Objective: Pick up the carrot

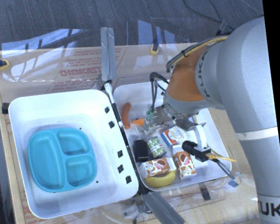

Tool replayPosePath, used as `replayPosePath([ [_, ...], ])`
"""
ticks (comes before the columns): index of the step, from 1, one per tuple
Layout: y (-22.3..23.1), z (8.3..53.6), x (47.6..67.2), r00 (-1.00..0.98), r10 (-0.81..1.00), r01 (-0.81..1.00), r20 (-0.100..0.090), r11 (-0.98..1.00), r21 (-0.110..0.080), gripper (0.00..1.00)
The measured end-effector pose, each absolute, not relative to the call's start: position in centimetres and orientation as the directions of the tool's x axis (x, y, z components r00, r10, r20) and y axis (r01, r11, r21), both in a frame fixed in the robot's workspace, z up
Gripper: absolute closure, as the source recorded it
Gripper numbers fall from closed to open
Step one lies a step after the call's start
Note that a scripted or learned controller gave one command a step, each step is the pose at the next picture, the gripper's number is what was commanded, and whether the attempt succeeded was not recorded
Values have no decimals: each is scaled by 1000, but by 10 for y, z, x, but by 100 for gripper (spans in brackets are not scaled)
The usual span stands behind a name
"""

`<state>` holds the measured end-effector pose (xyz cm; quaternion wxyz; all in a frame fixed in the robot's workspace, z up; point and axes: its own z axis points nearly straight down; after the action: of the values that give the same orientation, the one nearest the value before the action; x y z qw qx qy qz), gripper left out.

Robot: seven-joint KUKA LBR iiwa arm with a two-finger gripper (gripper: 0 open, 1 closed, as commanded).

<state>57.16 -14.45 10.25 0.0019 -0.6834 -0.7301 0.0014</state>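
The small orange carrot lies in the right white bin, near its middle left. Its long side runs from 3 to 9 o'clock, and one end is hidden by the gripper at 3 o'clock. A long reddish sausage lies at 10 o'clock from the carrot. Small food boxes and a yellow banana sit at 5 o'clock. The left white bin holds a blue tray with three parts. The grey and orange arm bends down from 3 o'clock.

Arm overhangs right bin; left bin open.
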Motion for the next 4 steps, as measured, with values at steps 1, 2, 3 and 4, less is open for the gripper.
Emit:
replayPosePath([
  [1, -144, 102, 572, -66, 998, 998, 0, 66, -5, 0],
  [2, -149, 92, 619, -62, 998, 998, 1, 62, -2, 0],
  [3, -148, 102, 620, -68, 998, 998, 2, 68, -3, 100],
  [4, -210, 209, 555, -274, 962, 962, -1, 274, -1, 100],
])
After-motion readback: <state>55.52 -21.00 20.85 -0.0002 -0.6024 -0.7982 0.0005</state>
